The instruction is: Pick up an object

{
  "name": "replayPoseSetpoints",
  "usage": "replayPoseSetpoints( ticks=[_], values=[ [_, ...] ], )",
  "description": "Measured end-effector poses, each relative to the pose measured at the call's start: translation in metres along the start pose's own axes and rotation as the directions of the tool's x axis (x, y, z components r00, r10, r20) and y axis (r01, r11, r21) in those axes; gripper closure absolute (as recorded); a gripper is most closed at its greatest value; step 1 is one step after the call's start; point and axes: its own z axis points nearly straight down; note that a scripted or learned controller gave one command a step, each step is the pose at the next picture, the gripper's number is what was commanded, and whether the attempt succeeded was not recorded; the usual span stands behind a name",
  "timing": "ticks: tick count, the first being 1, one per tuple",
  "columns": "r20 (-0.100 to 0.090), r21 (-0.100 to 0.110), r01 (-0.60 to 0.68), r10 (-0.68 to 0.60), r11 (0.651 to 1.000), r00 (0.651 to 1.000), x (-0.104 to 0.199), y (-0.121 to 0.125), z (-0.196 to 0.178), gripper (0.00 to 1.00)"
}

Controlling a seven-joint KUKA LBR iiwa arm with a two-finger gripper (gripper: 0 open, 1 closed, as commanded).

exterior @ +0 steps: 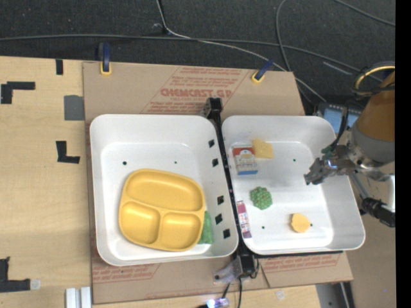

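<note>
Sitting side by side on a brown cardboard sheet [192,88], two shallow white plastic bins have smooth walls and rounded corners. A glossy yellow tray [162,209] with three compartments fills much of the left bin [103,133], and a green scrap [207,228] peeks out at its right edge, against the bin wall. Objects lie scattered in the right bin [347,236]: a small red-and-white carton [244,158] near the far left, a pale yellow wedge [262,149] touching its right side, a bumpy green broccoli-like piece [261,197] near the middle, a round orange piece [300,222] toward the near right, and a slim packet [243,218] lying along the left wall. Over the bin's right rim hovers the gripper [318,174], dark and angled down-left; whether it is apart or together cannot be told, and nothing shows between its tips.
</note>
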Motion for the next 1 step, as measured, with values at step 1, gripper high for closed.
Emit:
replayPoseSetpoints(
  ticks=[1],
  values=[
    [0.0, -0.001, 0.0, 0.0, 1.0, 1.0, 0.0073, -0.0054, -0.056, 1.0]
  ],
)
